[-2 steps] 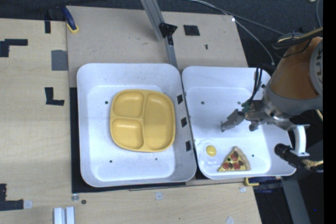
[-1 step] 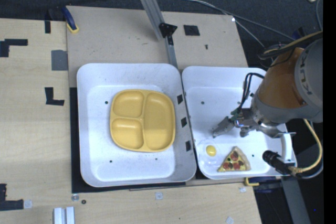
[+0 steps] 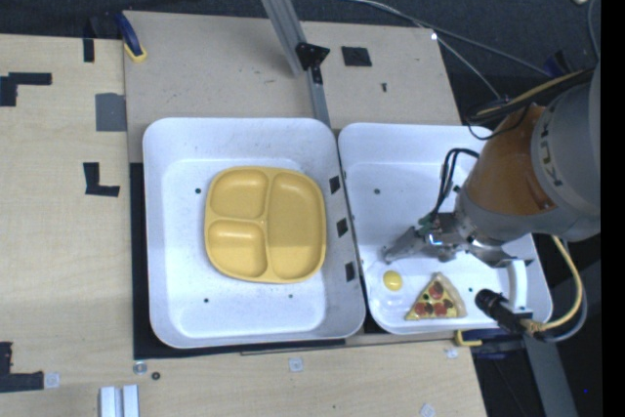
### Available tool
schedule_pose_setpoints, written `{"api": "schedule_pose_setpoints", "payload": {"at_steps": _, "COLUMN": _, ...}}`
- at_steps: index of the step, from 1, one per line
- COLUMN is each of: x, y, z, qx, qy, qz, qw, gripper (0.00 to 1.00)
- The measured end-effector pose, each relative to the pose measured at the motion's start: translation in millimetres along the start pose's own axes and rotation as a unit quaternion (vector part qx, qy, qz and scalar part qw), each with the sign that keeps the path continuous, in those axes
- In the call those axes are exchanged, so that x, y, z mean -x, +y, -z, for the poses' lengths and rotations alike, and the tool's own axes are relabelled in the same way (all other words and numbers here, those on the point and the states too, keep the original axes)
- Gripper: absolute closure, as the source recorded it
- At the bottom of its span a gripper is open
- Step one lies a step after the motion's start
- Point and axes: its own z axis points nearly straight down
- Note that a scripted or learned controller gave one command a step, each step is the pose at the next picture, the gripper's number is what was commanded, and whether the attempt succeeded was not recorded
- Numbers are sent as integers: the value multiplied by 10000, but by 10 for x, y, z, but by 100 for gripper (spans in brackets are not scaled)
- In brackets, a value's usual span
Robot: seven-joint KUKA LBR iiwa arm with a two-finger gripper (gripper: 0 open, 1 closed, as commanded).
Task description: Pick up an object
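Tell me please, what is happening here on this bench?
A grey robot arm reaches from the right into the right bin. Its gripper hangs low over the bin floor, just above a small yellow piece, with a toy pizza slice beside that. Nothing is seen held. The left bin holds a yellow divided plate, untouched.

left bin [image 3: 176, 210]: yellow divided plate [image 3: 265, 224] | bench [image 3: 59, 210]: black tape marks [image 3: 98, 179] | blue-yellow clamp [image 3: 131, 38]

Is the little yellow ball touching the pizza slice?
Apart. The camera view shows a strip of white bin floor between the small round yellow ball and the triangular toy pizza slice in the right white bin.
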Motion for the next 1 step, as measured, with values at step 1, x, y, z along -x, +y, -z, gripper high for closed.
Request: {"api": "schedule_pose_setpoints", "payload": {"at_steps": 1, "x": -7, "y": 22, "z": 136, "qx": 31, "qy": 3, "qz": 9, "qw": 10000, "gripper": 100}}
